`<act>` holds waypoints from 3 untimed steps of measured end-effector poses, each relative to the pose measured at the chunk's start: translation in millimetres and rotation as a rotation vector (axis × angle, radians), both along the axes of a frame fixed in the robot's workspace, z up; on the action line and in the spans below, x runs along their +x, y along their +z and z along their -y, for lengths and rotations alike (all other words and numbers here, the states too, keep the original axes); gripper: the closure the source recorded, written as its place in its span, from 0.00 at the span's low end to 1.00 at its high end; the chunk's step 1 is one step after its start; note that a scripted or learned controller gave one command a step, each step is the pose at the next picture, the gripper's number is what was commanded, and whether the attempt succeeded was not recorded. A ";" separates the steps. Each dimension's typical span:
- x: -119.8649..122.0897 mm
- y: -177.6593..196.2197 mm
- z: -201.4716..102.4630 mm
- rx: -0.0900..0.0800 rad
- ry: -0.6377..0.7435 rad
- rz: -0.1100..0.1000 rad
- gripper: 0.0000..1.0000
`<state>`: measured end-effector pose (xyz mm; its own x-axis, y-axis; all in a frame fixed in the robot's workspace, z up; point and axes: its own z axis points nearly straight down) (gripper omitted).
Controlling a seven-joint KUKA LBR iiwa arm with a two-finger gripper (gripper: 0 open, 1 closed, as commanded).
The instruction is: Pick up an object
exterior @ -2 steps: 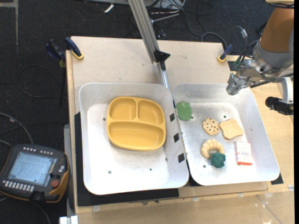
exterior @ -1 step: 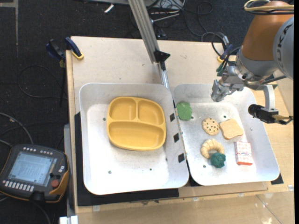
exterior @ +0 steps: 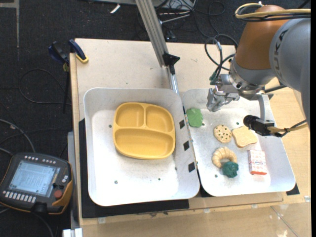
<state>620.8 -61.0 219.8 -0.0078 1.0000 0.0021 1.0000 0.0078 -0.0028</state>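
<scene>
1. Camera view has the gripper hanging over the upper part of the right bin, near the light green toy but apart from it; nothing is between its fingers, and I cannot tell how wide they stand.
2. By my reading the task is at its start: no object is lifted, all lie on the bin floor. Choosing one, lowering, closing and raising are all left to do.
3. The nearest candidate is the light green toy, just inside the right bin's left edge, below and left of the gripper.
4. Count in the right bin, six things: one light green toy, one chip cookie, one toast slice, one croissant, one dark green lump touching the croissant's lower side, one small red-and-white carton.
5. Count in the left bin: one yellow divided plate with three compartments.
6. On the surface outside the bins: one blue and yellow clamp at the far left corner. One teach pendant sits off the surface, lower left.
</scene>
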 end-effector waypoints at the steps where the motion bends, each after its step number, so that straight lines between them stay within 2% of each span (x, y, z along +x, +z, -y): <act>1: -15.3 -8.0 -52.6 0.000 0.000 0.000 1.00; 3: -51.8 -11.1 -159.0 0.000 0.001 0.000 1.00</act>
